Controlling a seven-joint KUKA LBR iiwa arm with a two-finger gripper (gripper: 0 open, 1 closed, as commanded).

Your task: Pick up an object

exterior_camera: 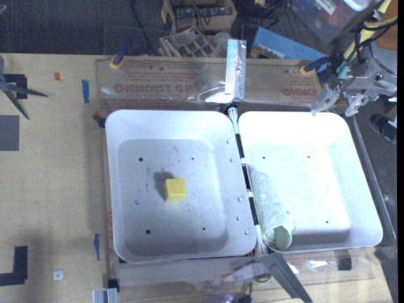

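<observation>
My claw (336,101) hangs past the far right corner of the right bin (328,232); its fingers appear spread and grip nothing. A yellow block (175,189) lies in the left bin (126,131). A pale roll (271,210) rests against the right bin's left wall.

Two loose objects, one in each white bin.

A small yellow block (175,189) sits flat near the middle of the left bin (126,131), well apart from its walls. A pale, speckled grey-green cylinder (271,210) lies on its side along the left wall of the right bin (328,128), its greenish round end facing the near corner.
</observation>
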